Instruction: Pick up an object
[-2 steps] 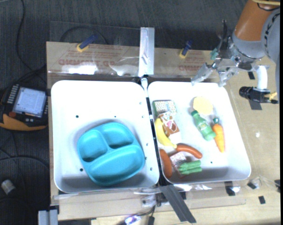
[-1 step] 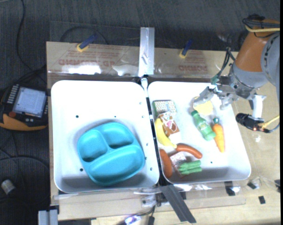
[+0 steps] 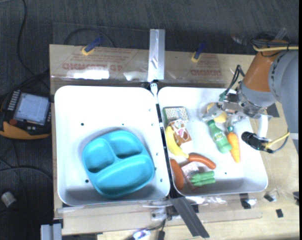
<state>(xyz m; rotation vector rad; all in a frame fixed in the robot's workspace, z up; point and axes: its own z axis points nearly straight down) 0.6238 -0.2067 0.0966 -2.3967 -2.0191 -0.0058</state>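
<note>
In the right bin (image 3: 251, 181), nearest lie a hot dog (image 3: 202, 159) and a banana (image 3: 171, 143), then a green bottle (image 3: 219, 137) beside a carrot (image 3: 234, 146), and the gripper (image 3: 222, 115) is just behind the bottle.

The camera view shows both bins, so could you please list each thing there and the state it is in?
Blue tray: upright, flat in the left bin.
Banana: lying by the right bin's left wall.
Green bottle: lying on its side.
Carrot: lying beside the bottle.
Sausage: lying flat.
Claw: low over the bottle's top end.
</note>
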